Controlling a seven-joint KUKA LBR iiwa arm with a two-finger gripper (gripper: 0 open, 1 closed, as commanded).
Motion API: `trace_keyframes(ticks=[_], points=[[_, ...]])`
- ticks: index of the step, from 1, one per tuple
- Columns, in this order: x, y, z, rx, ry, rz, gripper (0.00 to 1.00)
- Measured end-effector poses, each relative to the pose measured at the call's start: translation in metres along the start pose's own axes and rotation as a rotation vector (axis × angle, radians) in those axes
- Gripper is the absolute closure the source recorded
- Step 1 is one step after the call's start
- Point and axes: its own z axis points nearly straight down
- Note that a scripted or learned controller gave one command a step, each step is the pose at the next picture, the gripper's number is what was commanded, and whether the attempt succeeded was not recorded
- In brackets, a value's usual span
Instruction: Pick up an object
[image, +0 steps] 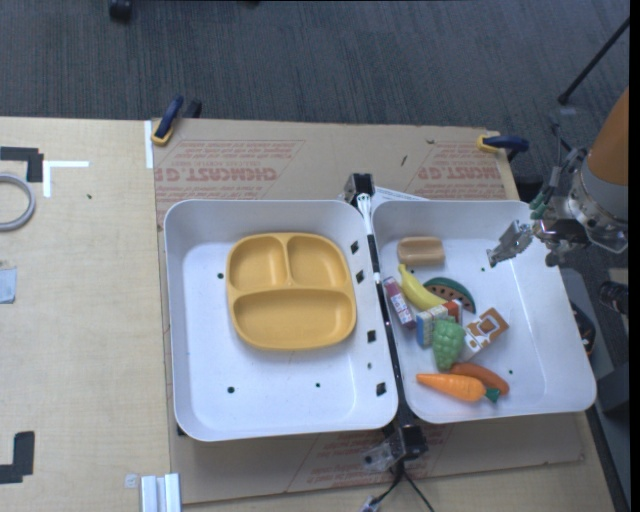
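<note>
the arm entered from the right, and the gripper (522, 243) hung over the upper right part of the right bin (545, 385), above bare white floor. its fingers stood apart with nothing between them. no object had been taken.

the candidate objects lay clustered in the left half of the right bin, well apart from the gripper. a tan block (420, 250) sat alone at the top of the cluster. below it lay a banana (420, 290), touching a watermelon slice (455, 294). a slim red and purple tube (399, 302) lay along the bin's left wall. a green broccoli-like piece (448, 343) and a small orange and white carton (486, 328) were packed together in the middle. two carrots (455, 387) lay at the bottom, one against the other.

the left bin (190, 390) held a yellow divided plate (291, 290).

handling, as a judgement: these looked like toy foods, so light, rigid and not fragile, but smooth and liable to slip or roll under closing fingers. the tan block appeared the easiest choice: it stood clear of its neighbours and offered flat parallel sides, so the fingers should close across its short width. the carrots would be gripped across the thick middle, not the tapered tip. the central pieces were crowded, and a finger could land on a neighbour.
</note>
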Motion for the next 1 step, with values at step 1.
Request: trace_keyframes(ticks=[1], points=[[0.0159, -0.0346, 0.1312, -0.004, 0.0, -0.066, 0.0]])
